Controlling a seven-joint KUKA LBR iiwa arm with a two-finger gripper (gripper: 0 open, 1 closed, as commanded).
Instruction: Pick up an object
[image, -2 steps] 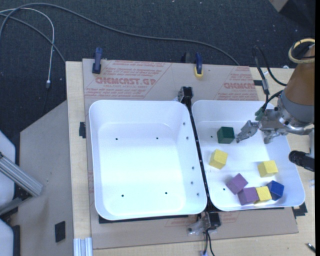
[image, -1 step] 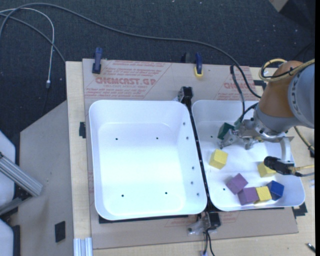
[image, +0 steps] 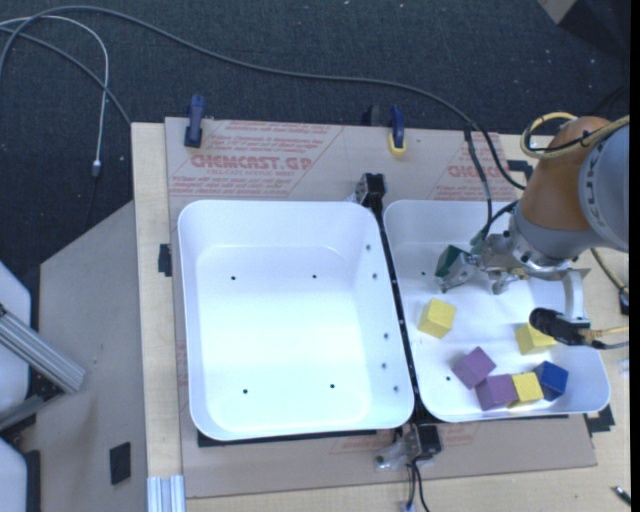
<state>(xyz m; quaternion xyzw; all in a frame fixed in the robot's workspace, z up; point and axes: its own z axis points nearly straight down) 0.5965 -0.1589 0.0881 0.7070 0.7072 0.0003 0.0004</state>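
Loose foam blocks lie in the right bin (image: 400, 300): a yellow cube (image: 437, 317) nearest the divider, a purple cube (image: 473, 366) nearer the camera, and a cluster of a second purple block (image: 496, 392), a yellow block (image: 527, 387) and a blue block (image: 553, 379) along the near rim. Another yellow block (image: 533, 339) sits to the right. The tool (image: 452, 268) hangs over the far part of this bin, above bare floor just beyond the yellow cube; whether it is open or closed I cannot tell, and nothing is seen gripped. I judge this the approach step, no grasp made yet. The next move likely calls for shifting toward the near side, centring over the lone yellow cube, then descending. The left bin (image: 200, 330) sits alongside. Both rest on a cardboard sheet (image: 260, 158) clamped to the desk (image: 150, 300), with dark carpet (image: 300, 40) and a cable (image: 90, 60) beyond.
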